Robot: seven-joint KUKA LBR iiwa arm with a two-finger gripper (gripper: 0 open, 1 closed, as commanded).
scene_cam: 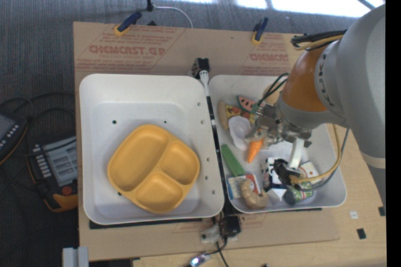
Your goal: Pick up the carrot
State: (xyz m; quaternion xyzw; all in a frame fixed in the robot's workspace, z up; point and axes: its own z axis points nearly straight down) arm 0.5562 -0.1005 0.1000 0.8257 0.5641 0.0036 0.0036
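The carrot (254, 150) is a small orange piece with a pale tip, lying in the right bin (332, 193) near its middle. My gripper (262, 130) hangs just above and slightly right of the carrot's upper end, close to it or touching it. The grey wrist with the orange band (302, 91) reaches in from the right and hides part of the bin's back half.
Around the carrot lie a white cup-like piece (238, 131), a green strip (233, 162), a watermelon slice (245, 103), a tan peanut-shaped item (254, 197) and a black-and-white toy (276, 172). A yellow divided plate (153, 167) sits in the left bin (100, 103).
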